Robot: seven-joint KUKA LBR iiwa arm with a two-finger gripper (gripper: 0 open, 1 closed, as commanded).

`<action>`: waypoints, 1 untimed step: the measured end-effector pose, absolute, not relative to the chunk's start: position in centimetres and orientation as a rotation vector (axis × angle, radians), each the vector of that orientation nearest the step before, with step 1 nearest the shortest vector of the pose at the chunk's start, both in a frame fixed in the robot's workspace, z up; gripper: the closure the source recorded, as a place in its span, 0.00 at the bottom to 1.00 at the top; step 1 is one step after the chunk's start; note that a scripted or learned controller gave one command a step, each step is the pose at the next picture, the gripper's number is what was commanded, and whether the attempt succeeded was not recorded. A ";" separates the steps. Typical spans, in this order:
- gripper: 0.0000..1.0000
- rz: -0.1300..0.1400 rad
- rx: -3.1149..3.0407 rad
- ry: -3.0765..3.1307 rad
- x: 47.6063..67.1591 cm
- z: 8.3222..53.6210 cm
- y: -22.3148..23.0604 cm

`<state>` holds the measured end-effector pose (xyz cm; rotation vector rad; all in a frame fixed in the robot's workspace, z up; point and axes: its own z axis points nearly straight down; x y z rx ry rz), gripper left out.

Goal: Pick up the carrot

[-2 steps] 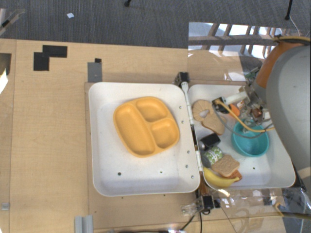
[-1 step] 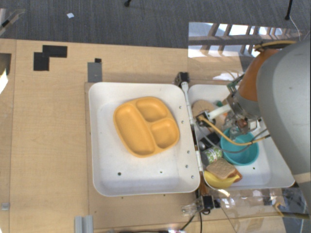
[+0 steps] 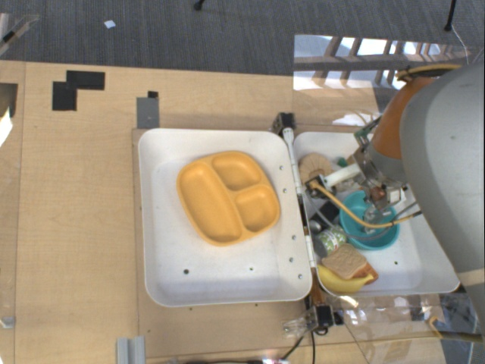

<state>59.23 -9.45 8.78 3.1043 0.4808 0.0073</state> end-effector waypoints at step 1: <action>1.00 0.016 3.103 0.492 59.6 10.1 -9.3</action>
